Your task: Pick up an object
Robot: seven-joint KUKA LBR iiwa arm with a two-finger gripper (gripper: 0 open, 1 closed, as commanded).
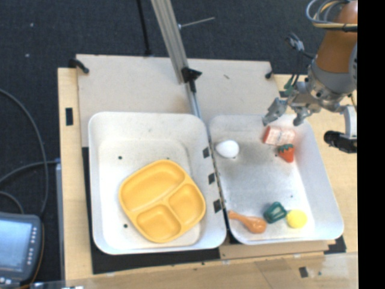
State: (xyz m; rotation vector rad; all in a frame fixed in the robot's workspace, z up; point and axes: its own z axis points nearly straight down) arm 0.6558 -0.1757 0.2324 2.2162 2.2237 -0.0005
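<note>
While unreadable, pink packet label.

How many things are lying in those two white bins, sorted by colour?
Yellow: 2, a divided tray and a small ball
White: 1, an egg shape
Orange: 1, a spoon-like piece
Green: 1, a small block
Red: 1
Pinkish: 1, a packet
Total: 7
</note>
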